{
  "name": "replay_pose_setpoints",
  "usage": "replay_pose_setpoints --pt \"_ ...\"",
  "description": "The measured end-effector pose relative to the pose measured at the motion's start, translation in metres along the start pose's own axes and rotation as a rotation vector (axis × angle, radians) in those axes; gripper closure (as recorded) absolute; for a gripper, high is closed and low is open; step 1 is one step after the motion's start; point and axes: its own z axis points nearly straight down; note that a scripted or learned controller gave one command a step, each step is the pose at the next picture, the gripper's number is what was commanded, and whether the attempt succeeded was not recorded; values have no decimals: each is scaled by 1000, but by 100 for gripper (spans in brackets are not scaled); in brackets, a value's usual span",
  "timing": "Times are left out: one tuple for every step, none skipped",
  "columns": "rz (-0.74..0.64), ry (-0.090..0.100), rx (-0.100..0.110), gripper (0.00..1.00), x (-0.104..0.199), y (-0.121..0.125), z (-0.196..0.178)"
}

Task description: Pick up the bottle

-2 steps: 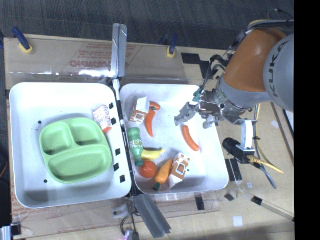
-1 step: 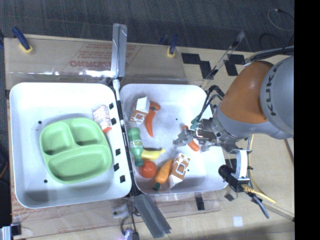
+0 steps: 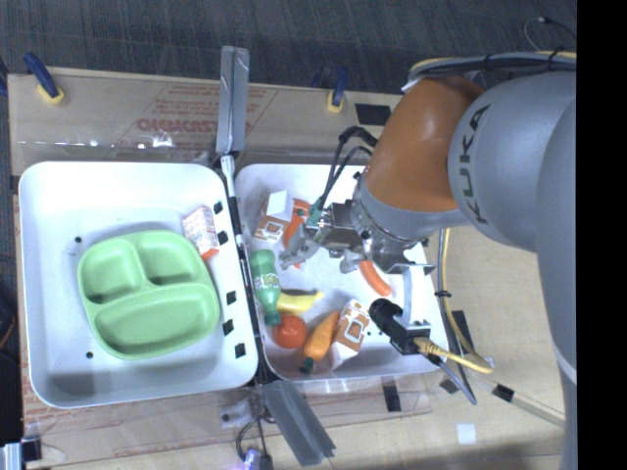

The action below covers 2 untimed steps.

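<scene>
"KUKA" marks the grey arm [image 3: 509,155] above the bottle [image 3: 264,284].

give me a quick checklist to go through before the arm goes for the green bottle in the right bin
1. Bottle in sight, lying along the right bin's left wall: ok.
2. Gripper over the bottle: not ok, it sits up and to the right of it.
3. Gripper holding nothing: cannot tell.
4. Room around the bottle: not ok, banana and tomato crowd its lower end.
5. Bottle away from the wall: not ok, it hugs the divider.
</scene>
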Motion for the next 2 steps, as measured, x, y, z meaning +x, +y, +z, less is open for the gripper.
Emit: replay_pose_setpoints --pt "-58 0 -2 0 18 -24 -30" --pt "47 -2 6 0 77 -14 60"
